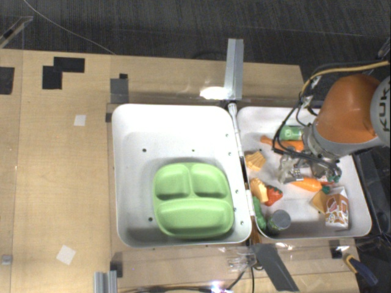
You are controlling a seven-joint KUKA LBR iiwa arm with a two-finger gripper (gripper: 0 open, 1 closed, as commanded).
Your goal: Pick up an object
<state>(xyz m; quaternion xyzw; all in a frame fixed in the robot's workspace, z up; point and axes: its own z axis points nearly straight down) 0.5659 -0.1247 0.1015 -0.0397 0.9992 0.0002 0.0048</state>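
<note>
Since the task names no particular object, treat the orange carrot-shaped plastic toy [309, 185] as the likeliest candidate: lying flat on the floor of the right-hand shallow white bin [364, 223], directly under the gripper [305, 171] and touching or nearly touching it.

Gripper opening: cannot tell from this view; wrist body and cables hide the working end. Record no grasp. Nothing seen lifted clear of the bin floor.

Progress, as a judgement: approach and descent done; closing, lifting and confirming left. Count the pick as not yet achieved.

Note the nearby items in the same bin:
- brown-and-white printed carton [336, 210], just beside the carrot toy, toward the near right corner;
- second orange elongated piece [280, 143] and small green piece [291, 133], near the far side, partly under cables;
- tan waffle-like piece [255, 160], against the dividing wall;
- yellow-and-red piece [266, 192], well left of the carrot toy;
- grey round can [280, 220], at the near edge.

Regard the crowding as a risk of catching the carton.

Note the green moulded three-compartment tray [193, 199] in the left-hand white bin [131, 127], well apart from the gripper.
</note>
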